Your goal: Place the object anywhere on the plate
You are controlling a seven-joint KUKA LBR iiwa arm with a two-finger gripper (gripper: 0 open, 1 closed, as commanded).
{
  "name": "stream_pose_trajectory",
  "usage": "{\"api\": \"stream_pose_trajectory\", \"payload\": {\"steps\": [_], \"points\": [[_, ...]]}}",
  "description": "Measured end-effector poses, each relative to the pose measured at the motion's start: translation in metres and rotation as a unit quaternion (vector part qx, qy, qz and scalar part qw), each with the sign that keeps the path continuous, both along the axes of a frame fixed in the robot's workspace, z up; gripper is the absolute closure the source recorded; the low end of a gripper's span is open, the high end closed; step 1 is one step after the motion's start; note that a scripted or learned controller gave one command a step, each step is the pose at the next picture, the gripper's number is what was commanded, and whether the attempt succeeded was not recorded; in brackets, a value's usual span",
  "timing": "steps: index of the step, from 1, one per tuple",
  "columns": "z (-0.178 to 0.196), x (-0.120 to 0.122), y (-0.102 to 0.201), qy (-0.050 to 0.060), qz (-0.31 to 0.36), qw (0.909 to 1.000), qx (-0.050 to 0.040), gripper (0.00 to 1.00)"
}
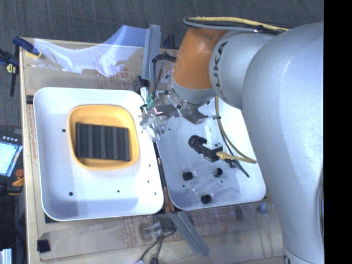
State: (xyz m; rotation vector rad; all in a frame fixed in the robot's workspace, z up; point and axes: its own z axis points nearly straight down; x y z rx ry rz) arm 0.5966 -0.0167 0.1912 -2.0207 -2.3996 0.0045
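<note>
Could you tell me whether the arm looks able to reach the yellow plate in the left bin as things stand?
Probably yes. The gripper hangs over the seam between the two bins, right beside the yellow plate, and nothing stands between them. The plate lies flat in the left bin, open from above.

The arm [275, 92] was a bulky, rounded grey casting with a speckled matte finish. An orange band [201, 59] ringed it above the wrist, at ten o'clock from the bulk, with dark KUKA lettering beside it. A yellow cable [236, 21] ran along its top edge.
</note>
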Motion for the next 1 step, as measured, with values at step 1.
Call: {"api": "stream_pose_trajectory", "payload": {"steps": [1], "points": [[0.0002, 0.0001, -0.0002, 0.000, 0.000, 1.0000, -0.0001, 0.00]]}}
